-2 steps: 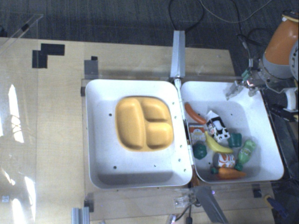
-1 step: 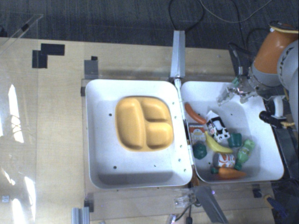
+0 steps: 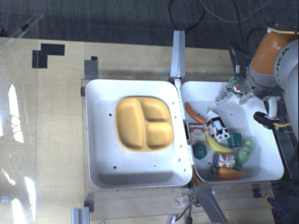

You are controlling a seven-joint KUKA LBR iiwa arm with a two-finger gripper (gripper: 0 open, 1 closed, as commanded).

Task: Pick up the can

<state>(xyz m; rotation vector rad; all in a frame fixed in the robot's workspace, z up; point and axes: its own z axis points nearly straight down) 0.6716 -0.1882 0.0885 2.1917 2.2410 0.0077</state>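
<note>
The can [image 3: 225, 160], white with an orange label, lies near the front of the right bin [image 3: 261, 171]. It sits between a banana [image 3: 216, 143] above it and a carrot [image 3: 229, 173] below it. My gripper [image 3: 233, 95] hangs over the bin's far end, well behind the can and apart from every object. Its fingers [image 3: 222, 96] are spread open with nothing between them.
Around the can are a dark green pepper [image 3: 199, 150], a teal block [image 3: 235, 139], a green bottle [image 3: 245, 150], a black-and-white carton [image 3: 217, 126] and a sausage [image 3: 194, 113]. The left bin [image 3: 100, 167] holds a yellow divided tray [image 3: 143, 123].
</note>
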